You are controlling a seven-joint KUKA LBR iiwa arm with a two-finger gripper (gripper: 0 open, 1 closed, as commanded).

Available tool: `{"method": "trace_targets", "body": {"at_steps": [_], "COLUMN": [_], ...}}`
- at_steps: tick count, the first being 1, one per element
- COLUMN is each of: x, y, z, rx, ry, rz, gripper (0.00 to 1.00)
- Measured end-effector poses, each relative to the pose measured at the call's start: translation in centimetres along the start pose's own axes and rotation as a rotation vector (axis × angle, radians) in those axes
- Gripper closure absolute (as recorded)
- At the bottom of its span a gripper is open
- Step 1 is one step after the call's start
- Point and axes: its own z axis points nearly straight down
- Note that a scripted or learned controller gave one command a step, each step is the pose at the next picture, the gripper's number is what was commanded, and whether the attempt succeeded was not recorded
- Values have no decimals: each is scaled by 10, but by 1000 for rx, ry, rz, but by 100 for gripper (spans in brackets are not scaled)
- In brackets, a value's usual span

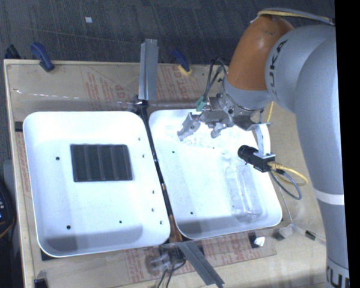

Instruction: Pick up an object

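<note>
Hovering over the right bin, pincer empty.
I see the two-finger metal pincer spread apart above the upper part of the right shallow white plastic bin, with nothing between its fingers. A clear plastic bottle lies in that bin near its right wall, well below the pincer. A dark ribbed rectangular block rests in the left shallow white bin.

Right bin floor lies open at left; a clear bottle lines its right wall.
</note>
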Motion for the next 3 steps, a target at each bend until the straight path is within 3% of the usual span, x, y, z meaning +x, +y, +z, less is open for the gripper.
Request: {"method": "trace_targets", "body": {"at_steps": [1,2,3], "x": [-55,-29,-72], "y": [32,-41,-42], "z": [-16,124,27], "rx": [-5,1,-5], "ry": [-1,1,1], "rz": [135,376,386], "gripper": [0,0,0]}}
